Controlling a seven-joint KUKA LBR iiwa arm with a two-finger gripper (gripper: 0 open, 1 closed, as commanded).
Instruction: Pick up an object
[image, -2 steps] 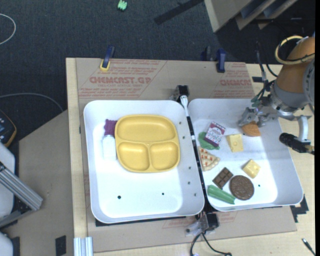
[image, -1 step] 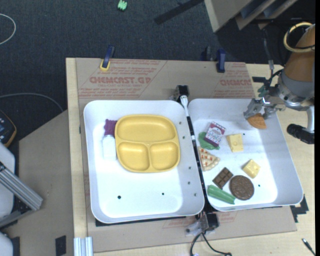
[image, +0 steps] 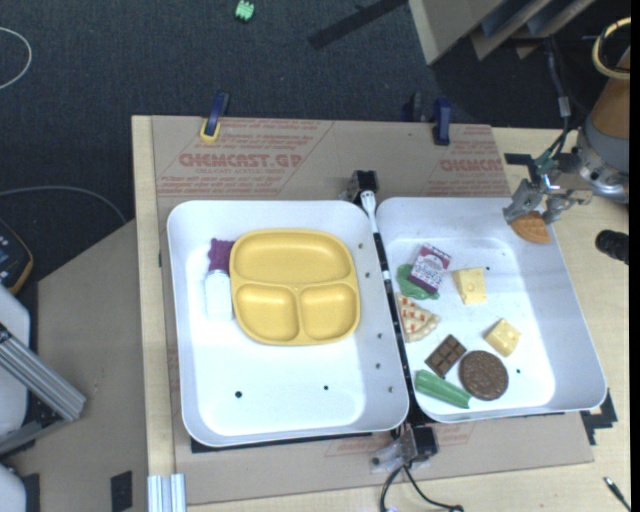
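My gripper (image: 535, 205) hovers over the far right corner of the right bin (image: 560, 330). A small orange-brown food piece (image: 533, 229) sits between its fingertips, over the bin's rim, and the fingers are closed on it. Below it, the bin floor holds a red and white packet (image: 431, 267) on a green leaf, a yellow cheese cube (image: 470, 286), a pizza slice (image: 418, 319), a cheese wedge (image: 502, 336), a chocolate bar (image: 445, 354), a round brown cookie (image: 484, 374) and a green pod (image: 441, 388).
The left bin (image: 280, 400) carries a yellow divided plate (image: 295, 285), with a purple piece (image: 220, 252) and a white bottle (image: 217, 296) at its left. A black divider clamp (image: 365, 185) sits between the bins. Cardboard lies under both bins.
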